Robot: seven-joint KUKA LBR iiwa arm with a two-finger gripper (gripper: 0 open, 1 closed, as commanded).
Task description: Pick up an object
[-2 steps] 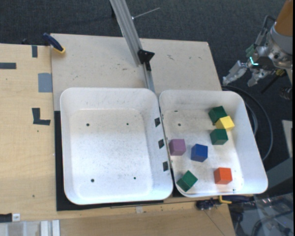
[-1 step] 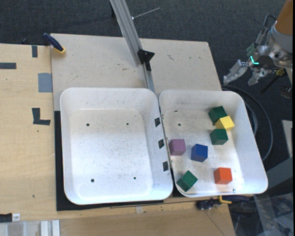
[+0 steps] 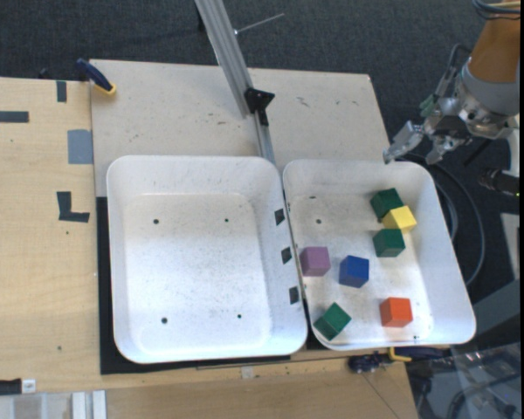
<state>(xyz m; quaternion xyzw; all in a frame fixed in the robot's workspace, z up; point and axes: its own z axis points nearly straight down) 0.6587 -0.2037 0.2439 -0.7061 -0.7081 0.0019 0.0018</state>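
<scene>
The right bin [image 3: 445, 243] holds several small blocks: a dark green one [image 3: 385, 202] touching a yellow one [image 3: 401, 218], another green one [image 3: 389, 242], a purple one [image 3: 314, 260], a blue one [image 3: 354, 271], an orange one [image 3: 396, 311] and a green one [image 3: 333, 320] near the front. My gripper [image 3: 417, 144] hangs open above the bin's far right corner, apart from all the blocks, with nothing between its fingers.
The left bin [image 3: 122, 234] sits beside the right one, rims touching. A slanted metal rail [image 3: 231, 55] runs from the top down to the bins' shared far edge. A blue and yellow clamp [image 3: 96, 76] lies at the bench's far left.
</scene>
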